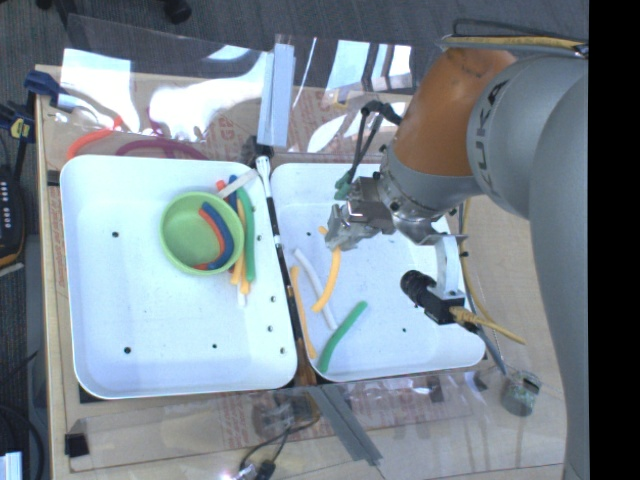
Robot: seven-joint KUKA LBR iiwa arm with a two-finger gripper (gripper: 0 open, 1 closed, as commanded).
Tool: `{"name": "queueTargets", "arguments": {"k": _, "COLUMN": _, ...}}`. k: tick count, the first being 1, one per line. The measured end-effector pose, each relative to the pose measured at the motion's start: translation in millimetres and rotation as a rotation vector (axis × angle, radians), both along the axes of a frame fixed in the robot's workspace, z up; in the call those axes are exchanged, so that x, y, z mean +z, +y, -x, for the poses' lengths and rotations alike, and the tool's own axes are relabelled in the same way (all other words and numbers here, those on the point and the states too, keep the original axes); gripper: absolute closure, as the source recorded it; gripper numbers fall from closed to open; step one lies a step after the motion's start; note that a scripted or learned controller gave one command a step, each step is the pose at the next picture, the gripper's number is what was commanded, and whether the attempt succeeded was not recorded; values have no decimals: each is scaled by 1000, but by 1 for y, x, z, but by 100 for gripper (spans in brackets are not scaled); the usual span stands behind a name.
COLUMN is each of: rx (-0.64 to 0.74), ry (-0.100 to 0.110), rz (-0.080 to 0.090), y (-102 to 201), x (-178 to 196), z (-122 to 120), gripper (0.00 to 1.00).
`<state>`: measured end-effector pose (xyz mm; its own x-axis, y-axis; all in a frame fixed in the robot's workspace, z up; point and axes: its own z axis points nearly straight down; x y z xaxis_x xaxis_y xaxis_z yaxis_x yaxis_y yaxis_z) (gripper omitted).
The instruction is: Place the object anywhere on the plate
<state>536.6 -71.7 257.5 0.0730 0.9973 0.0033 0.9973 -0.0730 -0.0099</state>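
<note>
A green plate point(185, 233) lies in the left bin point(130, 298), toward its upper right. Curved red point(211, 230) and blue point(222, 222) pieces rest on the plate's right side. A green stick point(247, 240), an orange stick point(240, 274) and a white stick point(234, 183) lie against its right rim. My gripper point(343, 230) hangs low over the upper middle of the right bin point(400, 343). Just below it lies a yellow stick point(330, 280), whose top end reaches the gripper's tip. A white stick point(309, 268) and a green stick point(342, 328) lie close by.
A thin orange stick point(301, 313) lies along the right bin's left wall. A black fitting point(428, 298) with a cable sits over that bin's right side under my arm. Clear plastic and red cord point(120, 146) lie behind the left bin.
</note>
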Motion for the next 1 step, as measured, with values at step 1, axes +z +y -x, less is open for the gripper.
{"name": "queueTargets", "arguments": {"k": 1, "rx": 0, "ry": 0, "rz": 0, "y": 0, "x": 0, "z": 0, "gripper": 0}}
